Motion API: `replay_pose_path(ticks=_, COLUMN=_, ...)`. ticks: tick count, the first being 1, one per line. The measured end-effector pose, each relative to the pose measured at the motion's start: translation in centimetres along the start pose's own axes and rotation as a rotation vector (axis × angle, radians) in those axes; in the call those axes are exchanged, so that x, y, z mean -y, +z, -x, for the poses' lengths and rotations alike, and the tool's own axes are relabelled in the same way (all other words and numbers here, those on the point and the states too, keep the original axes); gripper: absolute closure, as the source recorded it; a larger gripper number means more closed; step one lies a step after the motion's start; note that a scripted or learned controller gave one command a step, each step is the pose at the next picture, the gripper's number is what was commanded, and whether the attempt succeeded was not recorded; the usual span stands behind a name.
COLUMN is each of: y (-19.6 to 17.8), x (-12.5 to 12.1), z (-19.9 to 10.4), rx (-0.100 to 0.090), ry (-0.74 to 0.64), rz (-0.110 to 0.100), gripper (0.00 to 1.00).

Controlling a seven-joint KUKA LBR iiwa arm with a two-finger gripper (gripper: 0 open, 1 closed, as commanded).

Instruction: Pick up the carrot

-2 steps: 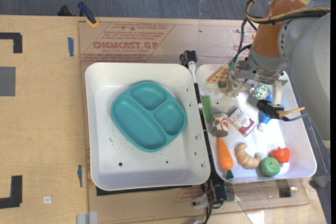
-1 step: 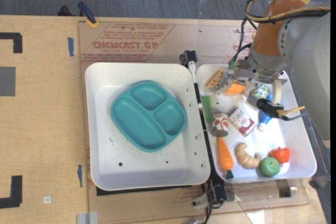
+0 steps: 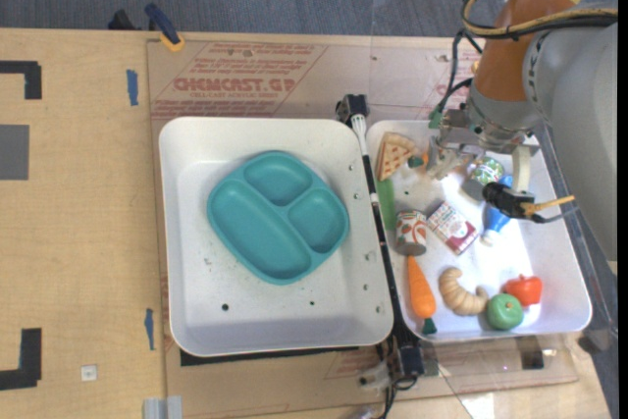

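Even, bright overhead illumination is recorded. The white bins [image 3: 186,240] are rendered near overexposure, with glare strongest on the floor just below the gripper [image 3: 453,155]. Soft, short shadows are cast beneath the arm [image 3: 549,64]. Slight softness is noted throughout; fine detail is lost.

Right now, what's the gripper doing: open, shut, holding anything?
Gripper: low over the far end of the right bin; open or shut cannot be told. The carrot lies apart from it at the bin's near left.
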State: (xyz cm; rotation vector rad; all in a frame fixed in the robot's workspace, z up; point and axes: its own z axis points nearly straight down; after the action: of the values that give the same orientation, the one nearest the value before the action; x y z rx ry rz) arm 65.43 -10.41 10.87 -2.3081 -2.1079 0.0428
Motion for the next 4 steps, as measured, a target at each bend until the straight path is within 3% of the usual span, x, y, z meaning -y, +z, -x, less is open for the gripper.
replay_pose_path(ticks=1, y=-0.1, x=-0.1, z=0.0, rx=0.000, ry=0.000, rz=0.004, gripper=0.00)
replay_pose_path(ticks=2, y=2.1, x=1.9, z=3.4, rx=-0.013, ry=0.078, rz=0.031, gripper=0.00)
replay_pose_path(ticks=3, y=1.0, x=1.9, z=3.3, rx=-0.011, ry=0.076, rz=0.027, gripper=1.00)
replay_pose_path(ticks=4, y=-8.0, x=1.4, z=-3.7, rx=-0.009, ry=-0.057, rz=0.041, gripper=1.00)
